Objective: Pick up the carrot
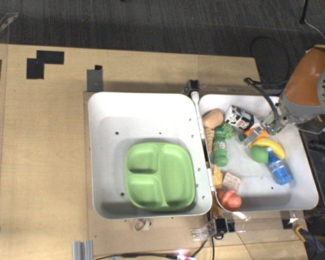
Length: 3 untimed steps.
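The carrot [253, 132] is a small orange piece in the right bin [306, 191]. It lies between a black-and-white carton [239, 118] and a yellow banana [270, 146]. My gripper [272, 125] reaches in from the right, low over the bin, its tip just right of the carrot's upper end and close to it. Whether it touches the carrot I cannot tell. The grey wrist and orange band [306, 80] rise behind it at the right edge.
The right bin is crowded: a tan potato [212, 118], green bottle [220, 146], green ball [259, 155], blue bottle [280, 172], pink packet [231, 181] and red fruit [231, 200]. The left bin [105, 123] holds a green divided plate [160, 174].
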Tool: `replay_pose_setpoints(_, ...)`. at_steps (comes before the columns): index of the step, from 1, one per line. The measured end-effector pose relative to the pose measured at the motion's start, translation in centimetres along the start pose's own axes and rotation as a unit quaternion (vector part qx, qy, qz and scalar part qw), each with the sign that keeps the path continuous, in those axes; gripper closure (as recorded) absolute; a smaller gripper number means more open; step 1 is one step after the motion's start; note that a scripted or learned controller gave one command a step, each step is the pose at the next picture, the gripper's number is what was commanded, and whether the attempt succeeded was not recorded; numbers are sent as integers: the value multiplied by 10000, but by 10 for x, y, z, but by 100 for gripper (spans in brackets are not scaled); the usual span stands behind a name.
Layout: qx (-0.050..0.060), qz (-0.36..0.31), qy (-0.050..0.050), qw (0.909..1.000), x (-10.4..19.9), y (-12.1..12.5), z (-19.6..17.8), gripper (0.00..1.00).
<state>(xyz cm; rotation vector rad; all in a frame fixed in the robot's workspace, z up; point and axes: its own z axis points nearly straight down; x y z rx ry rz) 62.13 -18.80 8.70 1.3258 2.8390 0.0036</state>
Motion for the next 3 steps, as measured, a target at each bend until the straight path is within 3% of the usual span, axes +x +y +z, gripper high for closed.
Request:
replay_pose_setpoints(1, -8, 302, -9, 9995, 40, -3, -1, 0)
replay_pose_setpoints(2, -19, 1932, -71, 9811, 115, 6, -4, 0)
replay_pose_setpoints(3, -58, 1890, -65, 9819, 115, 11, -16, 100)
